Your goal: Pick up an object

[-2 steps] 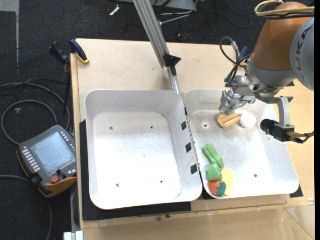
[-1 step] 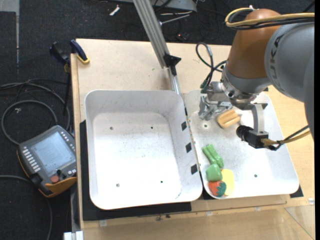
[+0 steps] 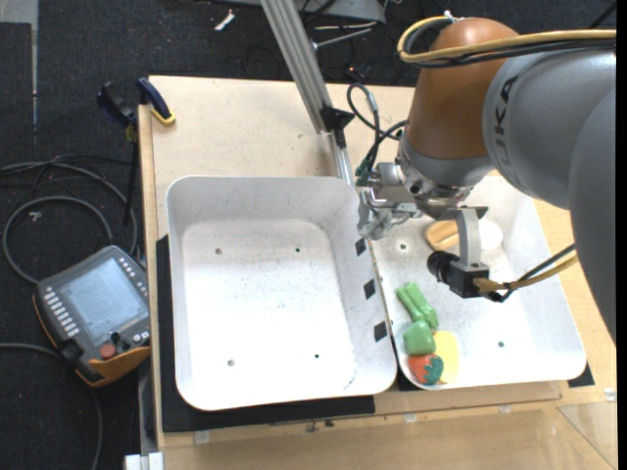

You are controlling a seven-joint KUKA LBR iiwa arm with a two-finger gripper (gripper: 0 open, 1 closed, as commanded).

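Note:
My gripper [image 3: 374, 219] hangs over the left rim of the right bin [image 3: 529, 360], close to the divide between the two bins, and nothing shows in it. In the right bin's front left corner lie a long green piece [image 3: 415, 301], a chunky green piece [image 3: 418, 338], a yellow piece [image 3: 447, 345] and a red-orange piece [image 3: 426, 367], bunched together below the gripper in the view. A tan object [image 3: 443, 232] and a white object [image 3: 487, 235] lie farther right, partly hidden by the wrist.
The left bin [image 3: 186, 204] sits beside the right one. The bulky grey arm with its orange band [image 3: 460, 76] covers the right bin's back part. A slanted metal rail [image 3: 299, 57] crosses the bench behind the bins. A teach pendant [image 3: 93, 306] lies off the bench at left.

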